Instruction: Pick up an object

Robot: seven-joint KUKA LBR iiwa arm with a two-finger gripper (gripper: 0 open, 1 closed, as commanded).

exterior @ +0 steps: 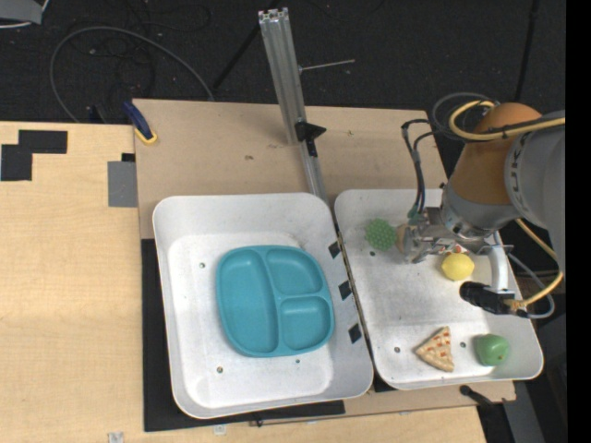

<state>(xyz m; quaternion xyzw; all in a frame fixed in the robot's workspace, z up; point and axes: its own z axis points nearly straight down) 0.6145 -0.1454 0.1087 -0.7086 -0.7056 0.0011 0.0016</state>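
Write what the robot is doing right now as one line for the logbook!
pincer: low in right bin | beside: green ball, yellow ball | left bin: teal tray

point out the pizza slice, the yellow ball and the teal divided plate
pizza slice (434,349), camera view, middle of the topping face
yellow ball (457,267), camera view, centre of its top
teal divided plate (247,298), camera view, floor of the large compartment

This looks like a robotics lab: a plywood bench (231,146) on black carpet, loose cables (102,49) trailing at the far left, an aluminium mounting post (286,90) rising behind two white bins (185,247), and probably toy food for testing.
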